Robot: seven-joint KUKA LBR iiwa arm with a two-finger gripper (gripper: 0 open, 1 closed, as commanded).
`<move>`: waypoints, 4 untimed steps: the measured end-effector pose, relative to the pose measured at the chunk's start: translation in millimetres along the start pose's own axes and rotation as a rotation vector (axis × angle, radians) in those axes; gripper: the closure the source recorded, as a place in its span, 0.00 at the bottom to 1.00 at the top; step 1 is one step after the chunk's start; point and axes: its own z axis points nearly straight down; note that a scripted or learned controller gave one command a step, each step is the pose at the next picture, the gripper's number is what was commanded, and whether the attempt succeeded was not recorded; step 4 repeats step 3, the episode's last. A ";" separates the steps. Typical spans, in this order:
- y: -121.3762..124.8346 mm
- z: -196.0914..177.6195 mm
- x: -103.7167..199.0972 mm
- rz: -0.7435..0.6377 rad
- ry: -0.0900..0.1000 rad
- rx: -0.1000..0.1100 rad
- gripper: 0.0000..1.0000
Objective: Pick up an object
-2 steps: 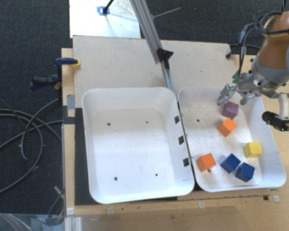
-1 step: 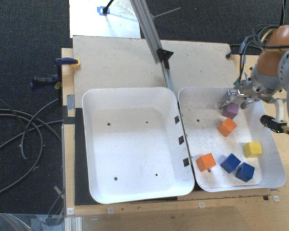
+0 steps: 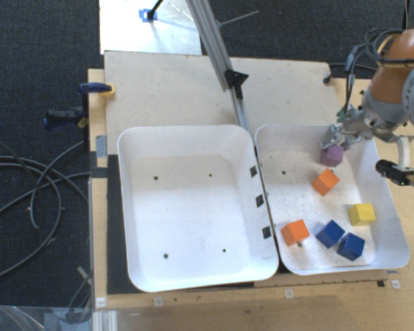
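Over the right bin: the grey two-finger gripper (image 3: 337, 139) of the arm with the orange band hangs low at the far end of the right shallow white plastic bin (image 3: 386, 254), just above a small purple cube (image 3: 332, 155).
Fingers: their tips sit right at the purple cube's top, seemingly to either side of it; whether they are spread or pressed onto it I cannot tell from this slant.
Task's thing: the purple cube looks the likely target, directly under the fingers and apparently resting on the bin floor, well clear of the bin walls.
Other blocks: a small orange cube (image 3: 325, 182) lies just nearer the camera than the fingers; a small yellow cube (image 3: 361, 214) further toward the front and the arm's side; a second orange cube (image 3: 295, 232) and two dark blue cubes (image 3: 329, 234) (image 3: 350, 246) well away at the front of the bin.
Left bin: the other shallow white bin (image 3: 131, 205) lies well off to the side of the fingers, across the divide between bins.
Desk: the pale board (image 3: 165, 88) beyond the fingers carries both bins.
Doing the step well: I judge this to be the grasp itself. Centre the cube between the fingers, go down far enough to grip its flat sides rather than its top edges, close squarely, then lift straight up so the cube does not twist out.
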 end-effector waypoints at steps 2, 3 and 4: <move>2.3 -78.9 150.8 -0.006 0.008 -0.004 1.00; -38.4 -72.9 127.6 0.008 0.004 0.009 1.00; -38.4 -72.9 127.6 0.008 0.004 0.009 1.00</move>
